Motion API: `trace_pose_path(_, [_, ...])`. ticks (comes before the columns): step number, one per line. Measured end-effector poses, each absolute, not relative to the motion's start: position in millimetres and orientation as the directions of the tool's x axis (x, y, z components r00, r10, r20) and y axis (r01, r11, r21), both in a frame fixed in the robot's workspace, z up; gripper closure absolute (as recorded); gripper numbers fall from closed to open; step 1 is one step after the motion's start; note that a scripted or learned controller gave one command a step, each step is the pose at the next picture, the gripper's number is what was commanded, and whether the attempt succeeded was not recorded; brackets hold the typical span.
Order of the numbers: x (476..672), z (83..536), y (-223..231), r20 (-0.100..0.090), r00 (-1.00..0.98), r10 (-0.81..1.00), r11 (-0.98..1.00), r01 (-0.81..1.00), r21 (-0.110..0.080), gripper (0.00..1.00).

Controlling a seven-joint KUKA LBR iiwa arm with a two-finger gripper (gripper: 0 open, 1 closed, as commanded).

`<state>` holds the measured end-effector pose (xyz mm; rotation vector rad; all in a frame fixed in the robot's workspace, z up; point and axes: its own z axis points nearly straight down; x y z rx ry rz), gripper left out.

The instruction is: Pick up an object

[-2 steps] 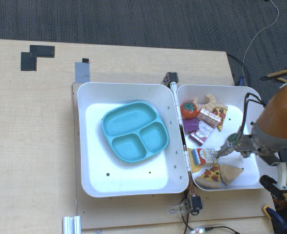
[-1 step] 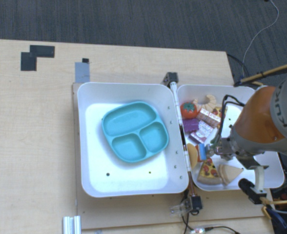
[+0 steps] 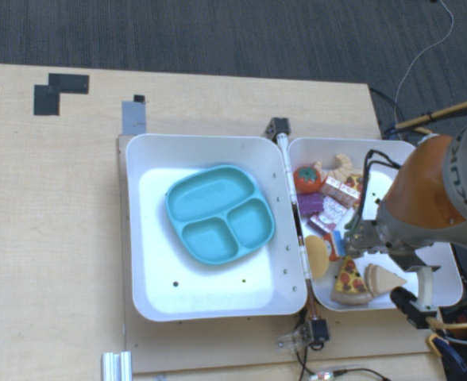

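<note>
Gripper low in right bin, grip state cannot tell. Toy pizza slice just below it, tomato above-left, candy wrapper above. Risk: crowded pile, likely glancing miss or double grab.

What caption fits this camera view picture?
Robot arm reaches into toy-filled right bin; blue divided plate sits in left bin.

No readable text or labels anywhere.
</note>
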<state>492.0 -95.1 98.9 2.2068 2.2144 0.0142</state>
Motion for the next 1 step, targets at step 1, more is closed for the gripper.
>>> trace_pose_path(1, [558.6, 185.4, -20.0, 0.002, -0.006, 1.000, 0.006, 1.000, 0.004, 1.00])
